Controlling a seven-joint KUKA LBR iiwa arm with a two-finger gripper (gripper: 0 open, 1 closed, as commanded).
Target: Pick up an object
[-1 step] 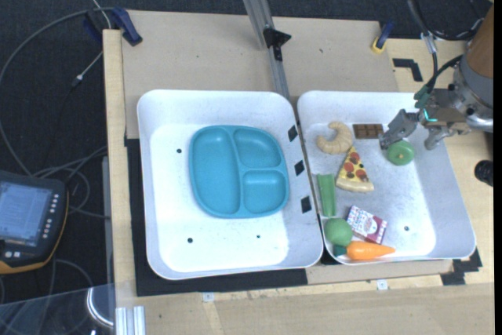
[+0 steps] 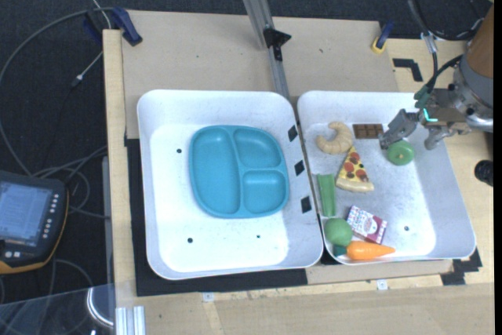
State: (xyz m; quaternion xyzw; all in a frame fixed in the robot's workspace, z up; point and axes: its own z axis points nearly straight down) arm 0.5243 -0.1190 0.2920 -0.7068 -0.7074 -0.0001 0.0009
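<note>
right bin (image 2: 459, 204), near to far: orange carrot (image 2: 369, 251), pizza slice (image 2: 354, 172), small green ball (image 2: 401, 154) near the far wall. fingers (image 2: 390, 135) apart, straddling ball. likely light, hard, slippery; grip across middle.

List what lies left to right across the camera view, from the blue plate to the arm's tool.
Blue divided plate → green stick → croissant → chocolate bar → green ball → tool.

A divided tray (image 2: 238, 181) lay in the left bin (image 2: 157, 169); right of it, the other bin (image 2: 439, 192) held a croissant (image 2: 336, 137), pizza slice (image 2: 354, 172) and carrot (image 2: 369, 251).
</note>
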